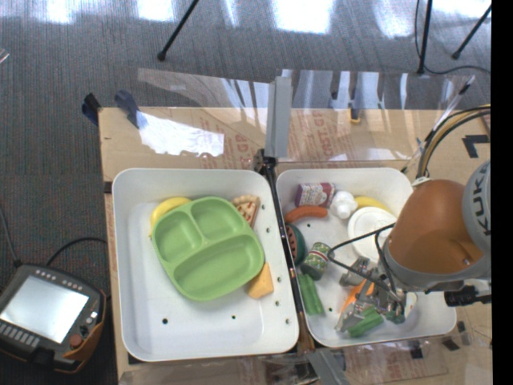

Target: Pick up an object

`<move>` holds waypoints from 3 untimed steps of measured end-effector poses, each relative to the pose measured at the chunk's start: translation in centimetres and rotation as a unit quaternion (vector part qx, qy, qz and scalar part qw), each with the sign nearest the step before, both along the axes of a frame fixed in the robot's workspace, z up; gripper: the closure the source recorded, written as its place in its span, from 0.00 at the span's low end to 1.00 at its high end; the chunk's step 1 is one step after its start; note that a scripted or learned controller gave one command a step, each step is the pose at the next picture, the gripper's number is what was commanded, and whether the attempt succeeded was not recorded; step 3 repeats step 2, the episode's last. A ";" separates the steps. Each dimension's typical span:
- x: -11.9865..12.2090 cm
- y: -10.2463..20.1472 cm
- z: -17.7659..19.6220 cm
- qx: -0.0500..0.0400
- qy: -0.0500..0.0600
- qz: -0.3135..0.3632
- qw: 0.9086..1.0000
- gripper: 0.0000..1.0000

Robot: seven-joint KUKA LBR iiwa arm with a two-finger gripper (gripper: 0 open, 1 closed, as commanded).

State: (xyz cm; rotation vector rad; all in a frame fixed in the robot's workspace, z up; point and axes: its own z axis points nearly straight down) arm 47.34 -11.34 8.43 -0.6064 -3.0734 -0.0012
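At the lower right of the frame, you have the end effector [370, 299] low in the right bin [321, 179], under the arm's orange band [429, 231]. Whether it is released or clenched you cannot tell; clutter and the wrist hide its tips, and nothing can be seen gripped between them. Just beside it lie a green piece [367, 324] with its long axis running lower left to upper right, and an orange carrot-like piece [353, 296] lying steeply, tip toward the lower left; both are partly covered, so contact is unclear. A long green vegetable [310, 293] lies near the bin's left wall, running nearly top to bottom. Toward the upper part of that bin you see a sausage [305, 213] lying left to right, a small purple package [314, 194], a white ball [344, 205] and a white plate [370, 229], partly hidden by the arm. Over in the left bin [136, 311], a green divided tray [208, 247] lies tilted, covering most of a yellow item [168, 207].
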 end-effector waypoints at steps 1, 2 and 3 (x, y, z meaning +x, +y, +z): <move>0.2 0.3 0.2 0.000 -0.003 0.016 1.000 0.00; 7.8 2.6 0.3 -0.002 -0.004 -0.086 0.996 0.00; 7.8 2.6 0.3 -0.002 -0.004 -0.086 0.996 0.00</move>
